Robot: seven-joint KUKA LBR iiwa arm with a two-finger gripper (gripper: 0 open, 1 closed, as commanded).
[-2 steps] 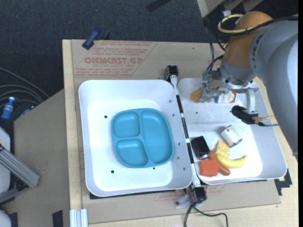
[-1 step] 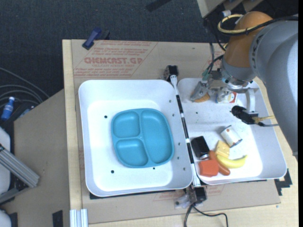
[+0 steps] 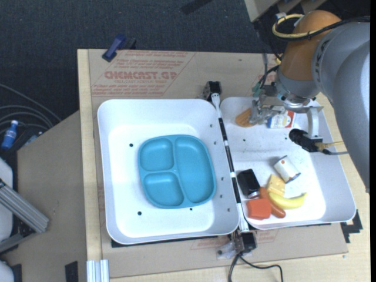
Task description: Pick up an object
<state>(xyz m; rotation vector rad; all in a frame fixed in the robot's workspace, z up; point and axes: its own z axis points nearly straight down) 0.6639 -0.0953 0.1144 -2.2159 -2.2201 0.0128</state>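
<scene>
- Orange-brown object point(image 3: 244, 119) lies at the right bin's point(image 3: 335, 175) eleven o'clock, beside the pincer point(image 3: 262, 113).
- Pincer state: cannot tell.
- Best approach, probably: centre over it first.

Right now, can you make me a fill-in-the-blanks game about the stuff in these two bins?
1. The blue plate lies in the ____ bin.
2. The banana lies in the ____ bin.
3. The plate is divided into ____ sections.
4. The gripper is at the ____ end of the right bin.

Missing words: left; right; three; far
</scene>
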